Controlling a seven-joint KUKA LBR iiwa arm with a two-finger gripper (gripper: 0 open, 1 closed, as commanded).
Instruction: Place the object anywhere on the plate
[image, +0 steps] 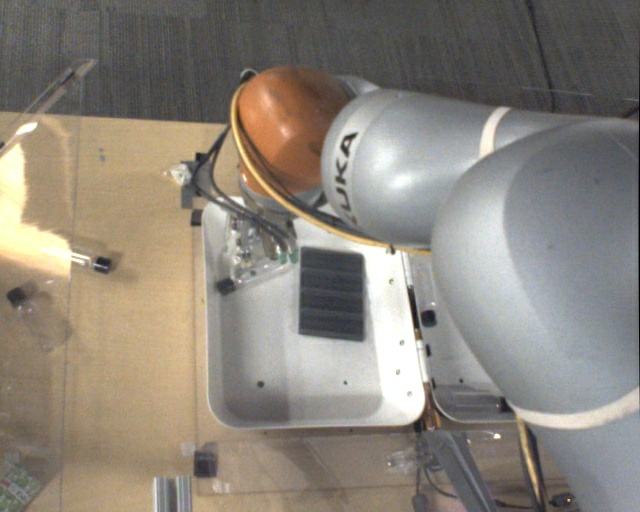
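My jaws (245, 255) hover at the left white bin's (300, 395) far corner beside a dark ribbed plate (331, 293); grip state unclear, nothing visibly placed yet.

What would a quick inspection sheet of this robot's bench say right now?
Surface: wooden bench bearing a white bin; the edge of a second bin shows beside it, mostly behind the arm.
Job's things: a dark ribbed rectangular object lies flat on the left bin's floor; whether it is the plate or the object is unclear.
Clutter: small dark bits on the bench at left and near the front.
Grippers: the gripper hangs over the bin's back left corner; too blurred to judge.
Cables: black cables loop beside the wrist.
Surroundings: grey carpet beyond the bench.
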